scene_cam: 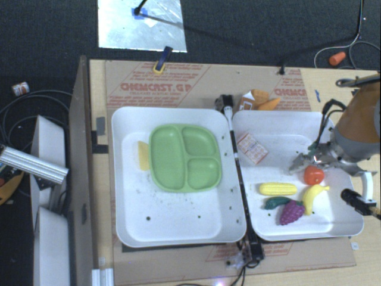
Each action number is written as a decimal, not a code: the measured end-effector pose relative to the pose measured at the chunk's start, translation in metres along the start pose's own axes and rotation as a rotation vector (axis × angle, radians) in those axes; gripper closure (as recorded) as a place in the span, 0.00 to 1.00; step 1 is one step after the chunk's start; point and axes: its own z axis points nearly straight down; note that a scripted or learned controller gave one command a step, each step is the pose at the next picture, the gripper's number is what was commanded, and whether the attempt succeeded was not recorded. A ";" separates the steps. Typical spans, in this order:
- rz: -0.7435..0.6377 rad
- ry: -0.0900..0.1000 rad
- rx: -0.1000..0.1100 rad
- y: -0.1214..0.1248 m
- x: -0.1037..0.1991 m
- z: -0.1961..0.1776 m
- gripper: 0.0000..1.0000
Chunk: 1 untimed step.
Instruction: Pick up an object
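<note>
Purple toy grapes (291,212) crowd the banana (313,196), so the gripper (309,161) (fingers' state I cannot tell) should settle squarely over the red tomato (314,175). Lift it straight up from the right bin (268,136).

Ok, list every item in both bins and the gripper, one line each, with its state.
green divided plate: lying flat, right way up, in the left bin
yellow piece: partly under the plate's left edge
corn: lying on its side in the right bin
tomato: at the gripper, grasp unclear
banana: lying flat
grapes: lying flat
patterned packet: lying flat
</note>
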 end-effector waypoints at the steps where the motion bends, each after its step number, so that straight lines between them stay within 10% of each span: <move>1: -0.002 -0.001 -0.007 0.003 0.000 -0.011 1.00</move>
